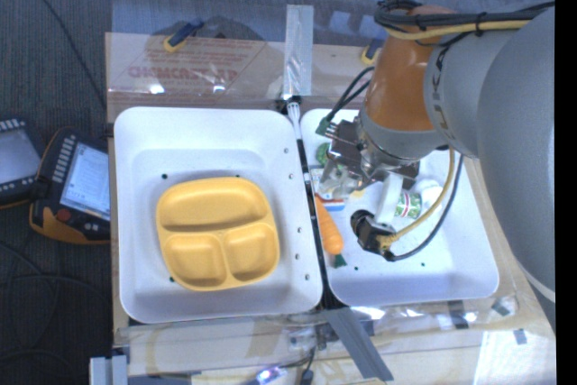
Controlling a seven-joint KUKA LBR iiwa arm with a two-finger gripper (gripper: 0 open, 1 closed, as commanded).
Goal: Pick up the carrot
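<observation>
Arm [505,59] cut off at right edge; wrist hides items [401,198] in right bin [469,275]

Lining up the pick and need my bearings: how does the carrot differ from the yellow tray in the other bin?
The carrot is orange, slim and small; the yellow tray is broad, flat and split into three compartments. The carrot lies in the right bin against its left wall, green end toward the camera; the tray sits mid-floor in the left bin. The gripper is beside the carrot, far from the tray. Both lie flat.
</observation>
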